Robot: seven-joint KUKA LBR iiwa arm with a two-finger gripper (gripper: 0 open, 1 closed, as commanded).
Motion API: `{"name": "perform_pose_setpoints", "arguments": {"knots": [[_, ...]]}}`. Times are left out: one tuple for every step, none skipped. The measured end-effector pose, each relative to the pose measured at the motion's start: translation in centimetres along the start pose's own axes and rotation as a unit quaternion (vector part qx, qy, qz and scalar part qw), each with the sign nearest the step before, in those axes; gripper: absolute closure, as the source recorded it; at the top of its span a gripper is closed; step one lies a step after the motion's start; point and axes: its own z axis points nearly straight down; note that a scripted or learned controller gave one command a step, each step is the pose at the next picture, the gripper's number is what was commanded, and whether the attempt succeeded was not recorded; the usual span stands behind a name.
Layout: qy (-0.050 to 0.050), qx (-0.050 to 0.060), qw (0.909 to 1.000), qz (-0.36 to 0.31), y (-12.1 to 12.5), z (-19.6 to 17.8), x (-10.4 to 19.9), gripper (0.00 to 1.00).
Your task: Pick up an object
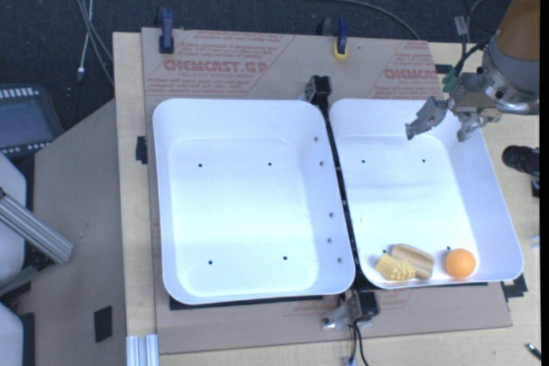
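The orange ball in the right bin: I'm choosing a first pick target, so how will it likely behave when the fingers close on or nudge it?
The orange ball looks round and smooth, so it will probably roll if nudged. It sits near the bin's front rim, which may stop it. Its curved surface could slip from the gripper unless pinched squarely.

Heads up, you get bright even overhead light, white bins (249, 120) nearly blown out, soft faint shadows, whole frame bit soft and grainy, dark floor murky.
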Motion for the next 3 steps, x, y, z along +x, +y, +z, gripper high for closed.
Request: {"name": "perform_pose_setpoints", "arguments": {"knots": [[0.000,-0.003,1.0000,0.000,0.1,-0.3,0.0,0.00],[0.000,-0.001,1.0000,-0.001,-0.3,4.9,1.0,0.00],[0.000,-0.001,1.0000,-0.001,0.7,10.2,1.1,0.00]]}}
